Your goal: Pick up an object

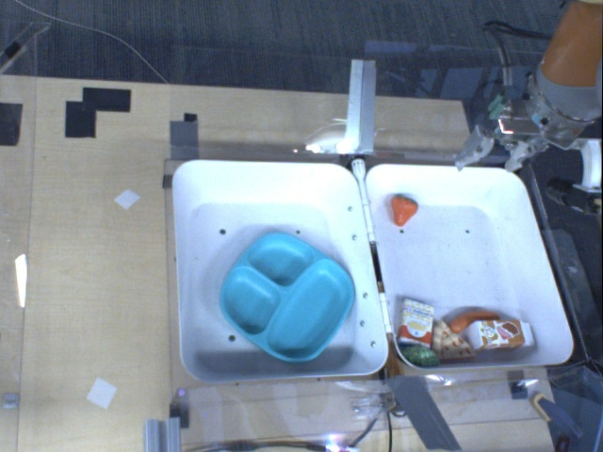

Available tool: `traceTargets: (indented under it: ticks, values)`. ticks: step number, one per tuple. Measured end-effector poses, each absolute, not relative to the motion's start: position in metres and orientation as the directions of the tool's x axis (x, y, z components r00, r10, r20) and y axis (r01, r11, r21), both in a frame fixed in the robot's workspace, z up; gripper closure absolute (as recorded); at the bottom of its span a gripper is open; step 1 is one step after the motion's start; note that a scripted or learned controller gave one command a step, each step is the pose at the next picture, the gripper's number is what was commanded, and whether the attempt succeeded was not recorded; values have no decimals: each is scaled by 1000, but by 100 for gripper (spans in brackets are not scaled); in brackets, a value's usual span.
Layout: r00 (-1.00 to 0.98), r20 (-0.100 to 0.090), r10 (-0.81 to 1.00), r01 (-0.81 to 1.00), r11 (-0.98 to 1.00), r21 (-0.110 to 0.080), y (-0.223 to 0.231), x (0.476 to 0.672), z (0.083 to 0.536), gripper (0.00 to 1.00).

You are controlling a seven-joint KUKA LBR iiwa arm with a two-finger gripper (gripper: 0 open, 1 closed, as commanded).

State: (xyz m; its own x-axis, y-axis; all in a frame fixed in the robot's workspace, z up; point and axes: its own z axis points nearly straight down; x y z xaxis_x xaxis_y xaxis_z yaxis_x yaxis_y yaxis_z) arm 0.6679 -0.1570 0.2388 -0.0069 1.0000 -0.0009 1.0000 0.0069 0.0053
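1. Arm: the grey arm with its orange band (573, 47) enters at the upper right corner of the camera view, above the far right corner of the right bin (490, 252).
2. Pincer (493, 156): it hangs over the far rim of the right bin. Two pale fingers (471, 151) point down and stand apart, with bare space between them. Nothing is held.
3. Right bin, far part: a small orange-red object (403, 209) lies alone near the far left corner, close to the divider between the bins and well apart from the pincer.
4. Right bin, near edge: a cluster of items lies against the near wall. It includes a small printed carton (416, 320), an orange packet (497, 332), a rounded orange item (464, 320) between them, and a dark green item (423, 354) just below the carton. These items touch or overlap one another.
5. Left bin (203, 252): a blue three-compartment tray (286, 296) lies flat near the middle, tilted diagonally to the bin walls.
6. Desk (85, 271): light wood surface carrying both bins, with black markers at the far left.
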Motion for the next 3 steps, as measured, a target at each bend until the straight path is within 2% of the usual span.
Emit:
traceTargets:
  ticks: [1,2,3]
  values:
    - [152,1,988,988,-152,3,-82,670,140,0]
    - [132,0,991,991,-132,6,-87,671,87,0]
    - [127,-1,992,992,-127,12,-86,673,100,100]
